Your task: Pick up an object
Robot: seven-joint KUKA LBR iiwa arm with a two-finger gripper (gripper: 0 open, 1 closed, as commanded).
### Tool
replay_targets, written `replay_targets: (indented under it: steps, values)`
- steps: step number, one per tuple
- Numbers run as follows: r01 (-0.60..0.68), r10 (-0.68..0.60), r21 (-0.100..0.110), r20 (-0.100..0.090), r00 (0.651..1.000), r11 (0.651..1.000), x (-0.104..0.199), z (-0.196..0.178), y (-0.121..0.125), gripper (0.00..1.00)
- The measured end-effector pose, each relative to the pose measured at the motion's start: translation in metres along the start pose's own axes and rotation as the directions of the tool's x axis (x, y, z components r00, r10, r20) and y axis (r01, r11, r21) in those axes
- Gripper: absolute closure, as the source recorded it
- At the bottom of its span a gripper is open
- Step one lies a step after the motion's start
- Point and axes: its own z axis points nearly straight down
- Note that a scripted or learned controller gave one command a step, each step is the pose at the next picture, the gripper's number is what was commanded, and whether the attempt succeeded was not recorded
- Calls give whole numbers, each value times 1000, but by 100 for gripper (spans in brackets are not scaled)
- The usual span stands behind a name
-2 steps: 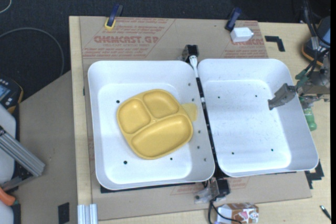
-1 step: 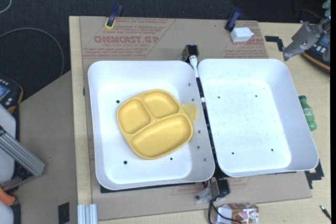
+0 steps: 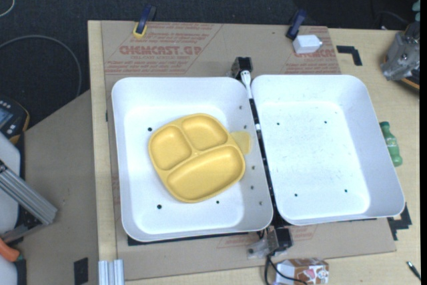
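1. My pincer (image 3: 402, 57) sits at the far right edge of the camera view, above the bench and outside both bins; just a grey metal part of it shows, and I cannot tell its state from here.
2. The one thing to pick is a yellow divided plate (image 3: 196, 157), lying flat in the left bin (image 3: 127, 143), roughly at its middle and a little toward the inner wall.
3. The plate has three compartments: two smaller ones on its far side and one long one on its near side. A small yellow tab pokes out at its right edge, near the seam between the bins.
4. The right bin (image 3: 373, 143) stands just beside the left one, their inner rims touching along the middle.
5. Both bins rest on a brown board (image 3: 200, 43) with red lettering; a small white block (image 3: 307, 44) lies on that board beyond the right bin.
6. My pincer is well apart from the plate.
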Motion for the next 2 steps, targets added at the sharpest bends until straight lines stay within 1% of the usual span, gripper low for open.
replay_targets:
  steps: [1, 2]
  values:
    - [-2, 2, 21, -3, 1000, 1000, 14, 125, -3, 100]
    - [7, -7, 13, -4, 1000, 1000, 87, 159, -2, 100]
